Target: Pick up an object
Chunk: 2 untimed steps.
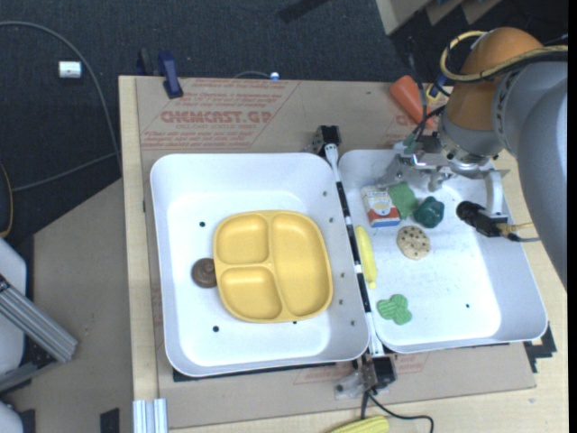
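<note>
Right bin [505, 305]: green leafy toy [394, 308] nearest, yellow stick [364, 253] along the divider, then cookie [414, 241], dark green toy [427, 211], small carton [381, 205].
Left bin [171, 242]: yellow divided plate [270, 264], brown disc [204, 272] tucked beside it.
Gripper [431, 165]: poised over the far cluster, probably choosing there; jaw state hidden, cannot tell.

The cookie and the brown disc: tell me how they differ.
The cookie is pale tan with dark specks; the brown disc is plain dark brown. The cookie lies in the right bin, fully in view on the bin floor; the brown disc lies in the left bin, partly hidden under the edge of the yellow divided plate. Both are small, round and lying flat.
</note>
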Tool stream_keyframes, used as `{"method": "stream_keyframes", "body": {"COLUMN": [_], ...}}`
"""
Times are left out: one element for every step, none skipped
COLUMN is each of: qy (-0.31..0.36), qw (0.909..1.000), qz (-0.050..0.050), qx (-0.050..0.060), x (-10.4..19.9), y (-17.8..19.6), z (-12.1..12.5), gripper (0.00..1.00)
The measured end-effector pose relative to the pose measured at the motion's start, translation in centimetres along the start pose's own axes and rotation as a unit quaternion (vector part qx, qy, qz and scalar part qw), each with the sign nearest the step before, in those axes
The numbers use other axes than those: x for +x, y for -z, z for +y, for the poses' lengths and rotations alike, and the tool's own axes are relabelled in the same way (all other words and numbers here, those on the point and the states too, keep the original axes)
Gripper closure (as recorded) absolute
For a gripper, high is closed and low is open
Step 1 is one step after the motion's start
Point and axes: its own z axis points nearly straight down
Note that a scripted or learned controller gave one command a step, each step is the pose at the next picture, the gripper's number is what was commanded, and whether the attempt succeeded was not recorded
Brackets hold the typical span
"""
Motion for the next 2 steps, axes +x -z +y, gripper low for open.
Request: {"method": "stream_keyframes", "body": {"qy": [0.001,0.001], "qw": [1.0000,1.0000], "qz": [0.000,0.000], "qx": [-0.002,-0.002], "x": [0.12,0.13], "y": [1.12,1.08], "z": [0.14,0.12], "gripper": [1.00,0.00]}}
